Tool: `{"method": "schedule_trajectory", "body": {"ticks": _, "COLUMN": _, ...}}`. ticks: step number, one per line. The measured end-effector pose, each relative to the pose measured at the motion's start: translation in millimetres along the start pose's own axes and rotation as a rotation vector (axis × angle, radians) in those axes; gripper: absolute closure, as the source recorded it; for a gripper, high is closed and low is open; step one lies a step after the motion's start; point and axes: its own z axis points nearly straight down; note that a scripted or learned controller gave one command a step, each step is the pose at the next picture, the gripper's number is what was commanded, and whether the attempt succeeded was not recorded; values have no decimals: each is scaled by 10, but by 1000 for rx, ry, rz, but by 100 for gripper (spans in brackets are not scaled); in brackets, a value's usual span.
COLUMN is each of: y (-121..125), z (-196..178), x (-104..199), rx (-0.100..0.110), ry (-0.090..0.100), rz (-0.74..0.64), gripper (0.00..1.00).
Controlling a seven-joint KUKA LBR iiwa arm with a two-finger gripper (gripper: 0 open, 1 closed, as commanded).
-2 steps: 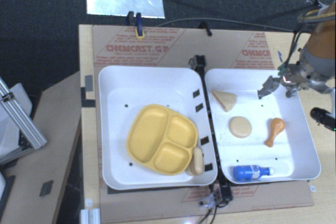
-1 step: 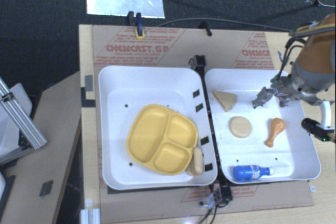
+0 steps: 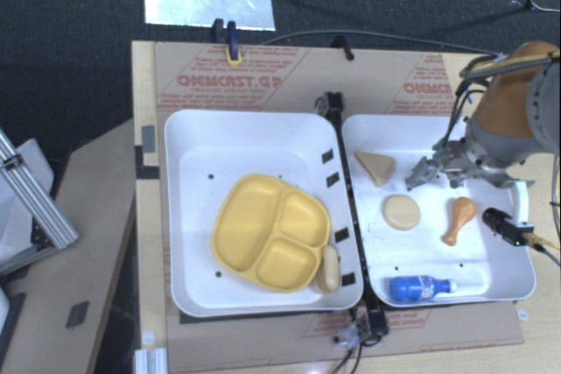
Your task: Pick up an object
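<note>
The right bin (image 3: 508, 285) holds a tan wedge (image 3: 377, 165), a round beige disc (image 3: 401, 212), an orange drumstick toy (image 3: 458, 219) and a blue bottle (image 3: 419, 287) lying on its side near the front wall. My gripper (image 3: 422, 174) hangs over the back part of the right bin, between the wedge and the drumstick, a little above the disc. The grey wrist and orange band reach in from the right. No object shows between the grey fingers.
The left bin (image 3: 193, 144) carries a yellow divided tray (image 3: 270, 230) with a beige bread-like piece (image 3: 328, 268) against its right side. A black divider strip runs between the bins. Cables trail along the right bin's right wall.
</note>
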Motion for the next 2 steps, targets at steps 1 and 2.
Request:
{"method": "schedule_trajectory", "body": {"ticks": 1, "y": 14, "z": -137, "x": -10, "rx": -6, "ry": -2, "rz": -1, "gripper": 100}}
{"method": "schedule_trajectory", "body": {"ticks": 2, "y": -54, "z": -647, "x": 38, "rx": -7, "ry": -2, "rz": 1, "gripper": 100}}
